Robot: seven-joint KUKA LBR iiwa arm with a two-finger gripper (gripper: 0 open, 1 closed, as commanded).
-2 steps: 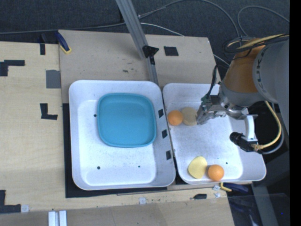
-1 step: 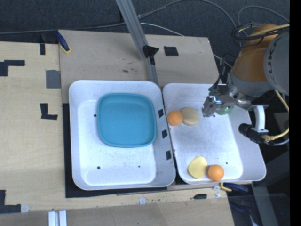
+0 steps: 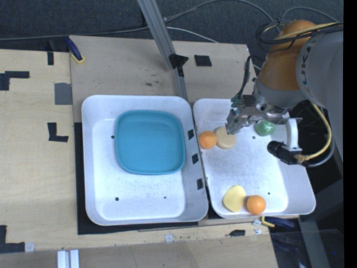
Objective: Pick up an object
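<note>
Plywood surface (image 3: 33,149); two white bins. Left bin (image 3: 95,205): blue plate (image 3: 149,142). Right bin (image 3: 290,194): beige disc (image 3: 227,142) touching an orange ball (image 3: 207,140), green piece (image 3: 264,128), yellow piece (image 3: 234,198), second orange ball (image 3: 256,204). Hand (image 3: 236,121) low over the disc; spread not discernible. Nothing lifted; grasp judged outstanding.

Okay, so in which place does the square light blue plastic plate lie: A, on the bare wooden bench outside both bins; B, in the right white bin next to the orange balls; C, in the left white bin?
C: the square light blue plastic plate lies flat inside the left white bin, while the orange balls sit in the right white bin.
</note>
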